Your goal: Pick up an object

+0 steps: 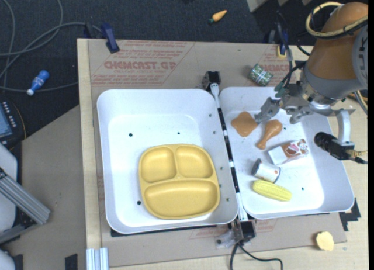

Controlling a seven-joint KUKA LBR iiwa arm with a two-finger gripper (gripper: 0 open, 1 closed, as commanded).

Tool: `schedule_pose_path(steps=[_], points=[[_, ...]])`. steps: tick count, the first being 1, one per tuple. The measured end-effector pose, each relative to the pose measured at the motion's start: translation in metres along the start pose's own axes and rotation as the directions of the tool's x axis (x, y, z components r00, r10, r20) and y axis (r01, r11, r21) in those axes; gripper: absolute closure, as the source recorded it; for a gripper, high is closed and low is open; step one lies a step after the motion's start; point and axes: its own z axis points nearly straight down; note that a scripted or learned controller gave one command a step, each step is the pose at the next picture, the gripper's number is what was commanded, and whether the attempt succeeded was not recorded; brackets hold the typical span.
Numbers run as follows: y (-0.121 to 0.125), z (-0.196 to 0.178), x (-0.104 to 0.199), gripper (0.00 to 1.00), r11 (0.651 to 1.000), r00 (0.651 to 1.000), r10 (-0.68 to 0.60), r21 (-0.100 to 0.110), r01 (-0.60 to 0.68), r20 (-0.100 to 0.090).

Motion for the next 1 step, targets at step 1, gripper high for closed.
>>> schedule_pose_path(steps=[1], points=[[-0.0132, 0.1206, -0.0284, 0.00, 1.000, 1.000, 0.003, 0.009, -0.003, -0.001]])
